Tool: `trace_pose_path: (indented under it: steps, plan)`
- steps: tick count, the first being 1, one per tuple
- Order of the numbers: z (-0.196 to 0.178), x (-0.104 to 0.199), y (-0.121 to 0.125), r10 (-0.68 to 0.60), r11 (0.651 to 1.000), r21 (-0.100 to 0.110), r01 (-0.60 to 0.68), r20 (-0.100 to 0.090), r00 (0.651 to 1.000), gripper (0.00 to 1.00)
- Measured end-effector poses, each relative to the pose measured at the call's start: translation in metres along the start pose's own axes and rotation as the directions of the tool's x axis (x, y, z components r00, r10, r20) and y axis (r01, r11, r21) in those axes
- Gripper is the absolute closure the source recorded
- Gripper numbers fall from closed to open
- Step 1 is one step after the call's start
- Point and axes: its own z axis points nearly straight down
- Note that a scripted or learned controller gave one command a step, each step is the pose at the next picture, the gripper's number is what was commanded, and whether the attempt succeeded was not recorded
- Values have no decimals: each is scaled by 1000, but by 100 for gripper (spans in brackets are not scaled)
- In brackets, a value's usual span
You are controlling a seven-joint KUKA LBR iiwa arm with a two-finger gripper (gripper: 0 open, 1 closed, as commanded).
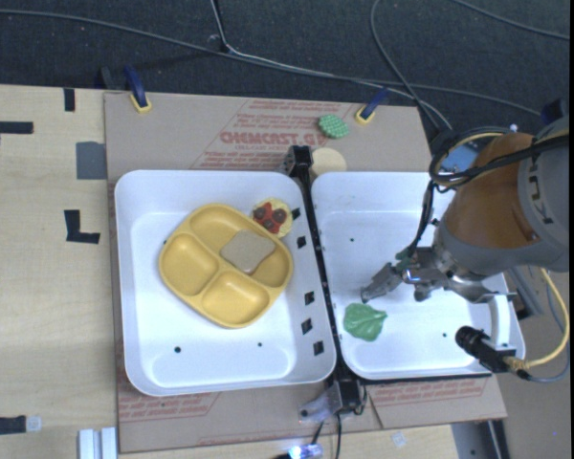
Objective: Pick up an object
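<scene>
A green leafy object (364,321) lies on the floor of the right bin (364,199), near its front left corner. My gripper (394,280) hangs just above and to the right of it, its fingers (377,288) spread open with nothing between them. In the left bin (143,285) a yellow divided plate (210,271) holds a tan slice (248,251). Just behind the plate's right edge sits a small dark red and yellow item (273,215).
The arm's orange band and grey body (502,213) cover the right bin's right side. A black divider (311,256) runs between the bins. Behind the bins on the cardboard lie a green patterned piece (333,125) and a pale disc (329,159). Cables cross the dark floor beyond.
</scene>
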Motion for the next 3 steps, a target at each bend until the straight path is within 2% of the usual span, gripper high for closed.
trace_pose_path:
  steps: [1,2,3]
  plan:
    - [44,-1,-4,1,1000,0,-1,0,1000,0]
    - [63,-1,-4,0,1000,-6,0,2,1000,0]
    - [50,-1,-2,0,1000,-13,0,4,1000,100]
